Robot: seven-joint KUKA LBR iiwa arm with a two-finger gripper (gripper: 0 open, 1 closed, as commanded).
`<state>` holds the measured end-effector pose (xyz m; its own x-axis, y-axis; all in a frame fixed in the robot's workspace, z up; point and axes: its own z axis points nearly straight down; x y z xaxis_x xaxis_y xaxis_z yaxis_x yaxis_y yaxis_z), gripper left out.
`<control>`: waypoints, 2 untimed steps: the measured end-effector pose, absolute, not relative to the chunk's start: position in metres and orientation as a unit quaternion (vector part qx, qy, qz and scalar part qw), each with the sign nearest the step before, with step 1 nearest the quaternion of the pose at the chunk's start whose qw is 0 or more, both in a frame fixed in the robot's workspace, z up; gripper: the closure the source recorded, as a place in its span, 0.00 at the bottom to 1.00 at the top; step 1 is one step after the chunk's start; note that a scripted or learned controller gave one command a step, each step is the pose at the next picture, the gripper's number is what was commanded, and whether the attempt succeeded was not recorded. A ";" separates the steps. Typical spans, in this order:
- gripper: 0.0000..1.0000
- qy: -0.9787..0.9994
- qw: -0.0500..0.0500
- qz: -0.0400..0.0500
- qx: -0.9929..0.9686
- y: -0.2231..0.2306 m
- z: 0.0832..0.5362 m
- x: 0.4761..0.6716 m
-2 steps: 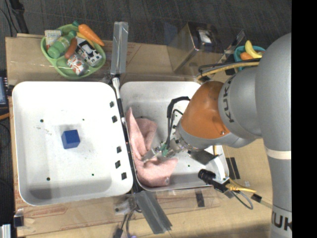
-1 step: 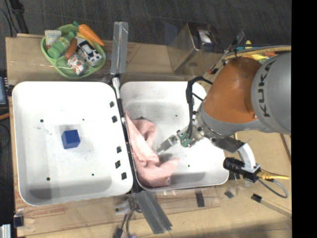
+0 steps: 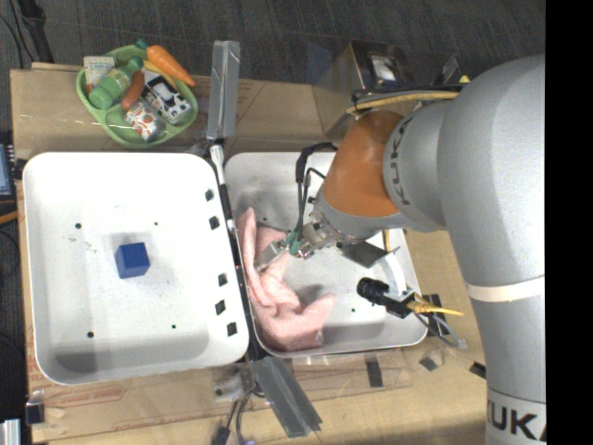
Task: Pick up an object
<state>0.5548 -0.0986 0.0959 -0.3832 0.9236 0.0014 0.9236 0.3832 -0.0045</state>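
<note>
The grey arm (image 3: 482, 202) reaches over the right shallow white bin (image 3: 354, 328). A crumpled pink cloth (image 3: 278, 304) lies lengthwise along that bin's left wall. The gripper (image 3: 295, 244) sits at the cloth's upper end, touching or just beside its right edge; whether it is open or closed, I cannot tell.

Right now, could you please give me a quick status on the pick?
Gripper low in right bin, at the pink cloth. Grasp unconfirmed. Blue cube sits in left bin. Nothing blocking.
</note>
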 end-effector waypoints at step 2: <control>0.00 -0.807 0.001 0.000 -0.590 -0.120 0.118 0.595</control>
